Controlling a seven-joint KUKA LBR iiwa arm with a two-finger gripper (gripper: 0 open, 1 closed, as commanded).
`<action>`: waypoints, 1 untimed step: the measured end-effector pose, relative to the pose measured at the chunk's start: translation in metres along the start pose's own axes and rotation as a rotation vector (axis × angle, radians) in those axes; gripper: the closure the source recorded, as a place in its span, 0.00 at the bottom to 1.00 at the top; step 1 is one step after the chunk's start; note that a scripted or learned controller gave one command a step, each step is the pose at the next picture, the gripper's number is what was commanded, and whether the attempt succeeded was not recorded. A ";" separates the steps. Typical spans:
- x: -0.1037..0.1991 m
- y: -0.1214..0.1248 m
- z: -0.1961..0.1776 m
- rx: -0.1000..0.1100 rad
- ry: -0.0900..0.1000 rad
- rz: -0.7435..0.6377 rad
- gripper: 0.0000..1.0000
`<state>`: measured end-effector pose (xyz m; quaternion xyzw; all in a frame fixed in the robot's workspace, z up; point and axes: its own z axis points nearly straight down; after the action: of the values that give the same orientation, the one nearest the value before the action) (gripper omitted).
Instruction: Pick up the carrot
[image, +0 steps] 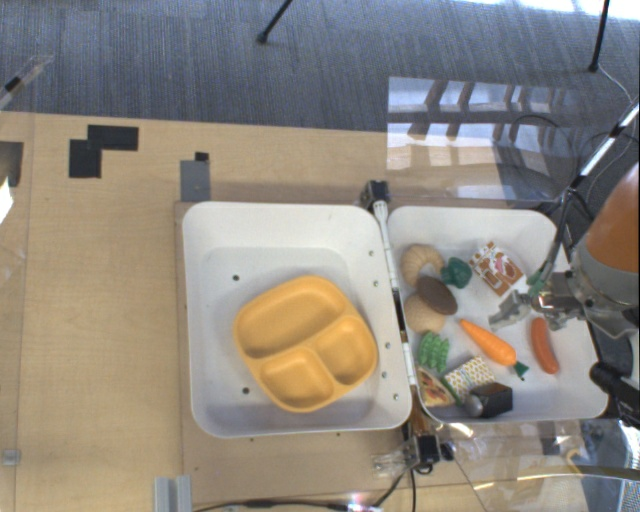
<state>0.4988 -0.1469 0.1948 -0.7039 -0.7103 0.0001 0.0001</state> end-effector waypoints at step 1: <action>0.025 0.025 0.107 -0.011 -0.004 -0.049 0.00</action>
<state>0.5236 -0.1221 0.0876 -0.6862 -0.7274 -0.0024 -0.0053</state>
